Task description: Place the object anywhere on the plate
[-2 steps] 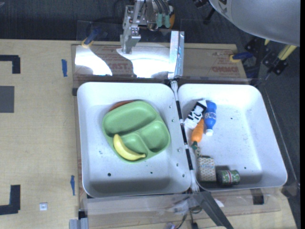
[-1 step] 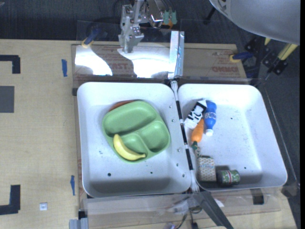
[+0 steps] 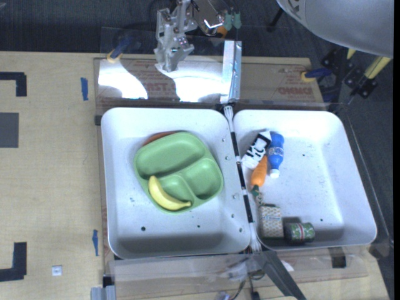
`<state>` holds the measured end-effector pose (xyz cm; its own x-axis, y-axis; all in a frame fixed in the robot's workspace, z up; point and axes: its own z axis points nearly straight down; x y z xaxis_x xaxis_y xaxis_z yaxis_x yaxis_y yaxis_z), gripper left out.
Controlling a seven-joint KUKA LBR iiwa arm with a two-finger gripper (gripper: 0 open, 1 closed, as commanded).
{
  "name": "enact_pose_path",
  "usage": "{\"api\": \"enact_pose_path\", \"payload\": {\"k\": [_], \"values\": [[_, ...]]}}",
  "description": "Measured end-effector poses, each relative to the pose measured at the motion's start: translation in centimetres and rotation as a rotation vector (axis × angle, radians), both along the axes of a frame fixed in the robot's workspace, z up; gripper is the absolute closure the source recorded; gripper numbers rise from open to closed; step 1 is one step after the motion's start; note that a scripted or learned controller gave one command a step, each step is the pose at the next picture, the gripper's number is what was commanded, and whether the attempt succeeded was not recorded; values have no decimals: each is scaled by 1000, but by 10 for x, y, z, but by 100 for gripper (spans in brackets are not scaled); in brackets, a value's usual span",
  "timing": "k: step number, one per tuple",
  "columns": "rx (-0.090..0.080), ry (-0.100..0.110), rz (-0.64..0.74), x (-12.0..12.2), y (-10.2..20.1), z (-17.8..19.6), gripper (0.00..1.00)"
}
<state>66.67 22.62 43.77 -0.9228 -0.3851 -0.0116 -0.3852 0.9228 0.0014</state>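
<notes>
1. One banana (image 3: 166,195) lies on the green plate (image 3: 178,161), along its lower left edge, curved and touching the plate's rim.
2. The one green plate has divided sections and sits in the left bin (image 3: 119,167), roughly in its middle; a reddish edge of something shows just behind the plate's upper rim, too hidden to name.
3. Two white bins stand side by side on the tabletop (image 3: 50,167); the right bin (image 3: 331,180) touches the left one along a shared middle edge.
4. The right bin holds a cluster near its left wall: one blue-capped bottle (image 3: 274,154), one black-and-white packet (image 3: 255,150) beside it, one orange piece (image 3: 259,172) just below them.
5. Lower in the same bin lie one patterned box (image 3: 270,221) and one dark can (image 3: 299,231), touching each other.
6. The tool (image 3: 175,45) hangs above the far edge of the left bin, well apart from the banana, pointing downward with nothing seen between its fingers; whether it is released or clenched cannot be told.
7. The grey arm (image 3: 337,5) enters from the upper right.
</notes>
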Motion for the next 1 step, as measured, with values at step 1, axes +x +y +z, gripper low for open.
{"api": "enact_pose_path", "payload": {"k": [1], "values": [[-2,-2,285,0,0,0,100]]}}
